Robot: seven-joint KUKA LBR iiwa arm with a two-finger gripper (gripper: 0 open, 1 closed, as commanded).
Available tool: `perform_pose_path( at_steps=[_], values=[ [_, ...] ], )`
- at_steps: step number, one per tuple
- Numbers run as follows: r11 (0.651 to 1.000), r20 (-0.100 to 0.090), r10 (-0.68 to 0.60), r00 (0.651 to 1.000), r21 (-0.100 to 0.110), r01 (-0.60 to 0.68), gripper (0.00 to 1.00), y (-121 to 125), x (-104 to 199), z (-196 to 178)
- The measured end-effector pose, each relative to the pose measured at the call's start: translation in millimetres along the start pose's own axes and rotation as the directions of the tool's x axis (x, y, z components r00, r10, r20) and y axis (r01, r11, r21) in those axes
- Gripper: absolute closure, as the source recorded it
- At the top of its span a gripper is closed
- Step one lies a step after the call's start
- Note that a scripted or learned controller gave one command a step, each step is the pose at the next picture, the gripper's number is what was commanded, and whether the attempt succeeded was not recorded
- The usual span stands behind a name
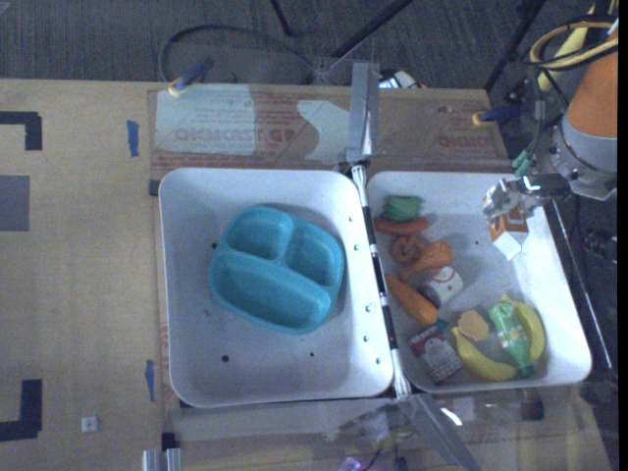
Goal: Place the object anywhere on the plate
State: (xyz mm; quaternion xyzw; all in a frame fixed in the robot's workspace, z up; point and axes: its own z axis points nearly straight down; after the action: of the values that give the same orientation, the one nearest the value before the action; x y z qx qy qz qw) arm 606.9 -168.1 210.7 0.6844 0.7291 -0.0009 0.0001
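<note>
Barely begun, by the look of the layout: in the left white bin [186, 194], a blue divided plate [278, 268] with nothing on it and open floor all round. In the right white bin [559, 292], toy food, a banana [486, 361], a carrot [414, 302] and smaller pieces, crowded toward the shared middle wall. Above that bin's far right corner, near the rim, the gripper [510, 202], clenched or released impossible to tell; left to do, a pick, a lift over the two abutting rims and a set-down on the plate.
</note>
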Motion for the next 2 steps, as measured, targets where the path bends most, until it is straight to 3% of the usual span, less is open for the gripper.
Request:
perform_pose_path(
  at_steps=[1, 2],
  values=[
    [0.994, -0.002, -0.106, 0.994, 0.001, 0.106, 1.0, 8, 52, 34],
    [0.983, 0.0, -0.182, 0.983, -0.003, 0.182, 1.0, 67, 103, 26]
  ],
)
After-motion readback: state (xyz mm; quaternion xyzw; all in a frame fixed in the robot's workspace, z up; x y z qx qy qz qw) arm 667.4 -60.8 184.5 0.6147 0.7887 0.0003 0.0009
